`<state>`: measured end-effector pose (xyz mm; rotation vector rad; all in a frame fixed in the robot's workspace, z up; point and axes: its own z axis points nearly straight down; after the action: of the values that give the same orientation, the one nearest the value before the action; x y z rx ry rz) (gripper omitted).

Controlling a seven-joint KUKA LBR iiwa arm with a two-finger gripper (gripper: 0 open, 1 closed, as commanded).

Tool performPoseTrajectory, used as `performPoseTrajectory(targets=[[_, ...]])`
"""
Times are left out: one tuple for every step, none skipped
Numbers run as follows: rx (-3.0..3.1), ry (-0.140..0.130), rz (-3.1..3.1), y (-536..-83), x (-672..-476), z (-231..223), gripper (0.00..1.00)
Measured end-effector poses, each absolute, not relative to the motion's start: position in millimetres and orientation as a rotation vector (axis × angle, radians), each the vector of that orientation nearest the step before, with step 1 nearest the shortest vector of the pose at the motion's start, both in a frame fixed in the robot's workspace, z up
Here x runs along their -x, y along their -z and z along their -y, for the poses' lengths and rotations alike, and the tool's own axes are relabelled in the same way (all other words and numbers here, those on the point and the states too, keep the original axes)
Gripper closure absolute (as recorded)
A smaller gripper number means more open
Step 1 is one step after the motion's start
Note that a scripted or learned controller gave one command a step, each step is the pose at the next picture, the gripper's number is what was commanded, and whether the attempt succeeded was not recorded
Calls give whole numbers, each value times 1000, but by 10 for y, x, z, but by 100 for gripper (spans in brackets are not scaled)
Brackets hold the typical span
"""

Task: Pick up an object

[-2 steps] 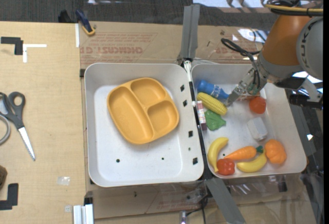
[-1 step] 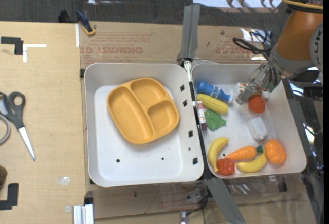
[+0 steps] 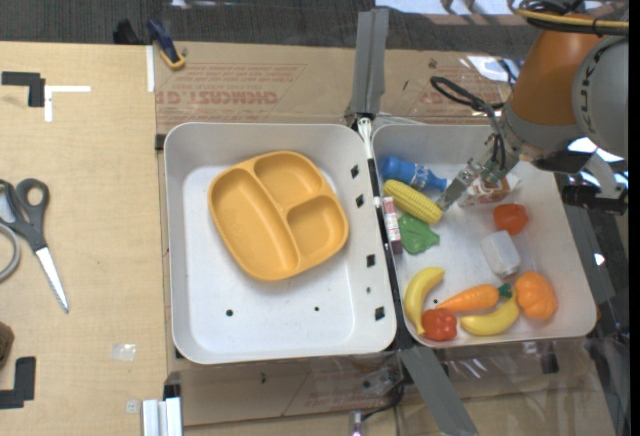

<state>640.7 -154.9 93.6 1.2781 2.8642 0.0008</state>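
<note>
From the one camera above the bench, the arm (image 3: 570,89) reaches in from the right and bends down into the far part of the right bin (image 3: 570,324); its gripper (image 3: 478,179) hangs low there, between the corn cob (image 3: 413,200) and a small reddish thing that I cannot name; whether the fingers are spread or pressed together I cannot tell, and nothing is seen between them. The things to pick lie all in this right bin, I think so that the arm can choose among them: a blue bottle (image 3: 412,171) at the far left, a green piece (image 3: 419,236) beside the corn cob, a red tomato (image 3: 511,217), a pale block (image 3: 500,251), two bananas (image 3: 421,291), a carrot (image 3: 470,299), an orange pepper (image 3: 536,295) and a red pepper (image 3: 439,324) near the front. The left bin (image 3: 190,254) holds a yellow divided plate (image 3: 278,214), lying flat, probably as a place to receive things.

The bins sit on brown cardboard (image 3: 260,84); to the left is a light wooden table (image 3: 90,224) with scissors (image 3: 35,234); behind is dark floor.
</note>
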Motion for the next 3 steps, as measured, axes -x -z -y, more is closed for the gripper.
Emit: performPoseTrajectory(targets=[[-1517, 0, -2749, -927, -6291, 1734, 0], [-1783, 1, -2588, -915, -6015, 1500, 0], [-1777, 3, -2590, -1003, -6019, 1503, 100]])
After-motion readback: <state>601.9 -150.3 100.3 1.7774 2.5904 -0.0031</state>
